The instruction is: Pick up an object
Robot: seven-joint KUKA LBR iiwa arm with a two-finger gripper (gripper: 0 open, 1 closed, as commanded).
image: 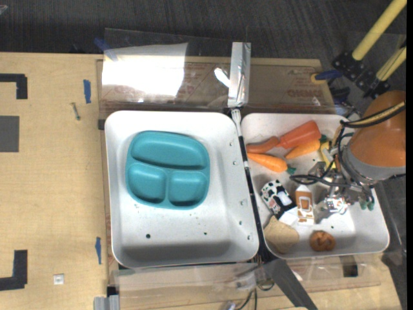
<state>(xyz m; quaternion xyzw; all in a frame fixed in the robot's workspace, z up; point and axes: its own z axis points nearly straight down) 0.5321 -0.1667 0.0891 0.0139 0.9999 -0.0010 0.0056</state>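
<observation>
Nearest the lens, a tan bun [281, 235] and brown pastry [322, 240] lie below the gripper [332, 197] in the right bin [381, 237]; carrots [284, 148] above it. Jaw state: cannot tell.

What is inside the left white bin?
The left bin holds one teal plate with three sections, lying flat toward the far side. A few small dark specks lie on the bin floor. What is beneath the plate is covered and cannot be seen.
</observation>
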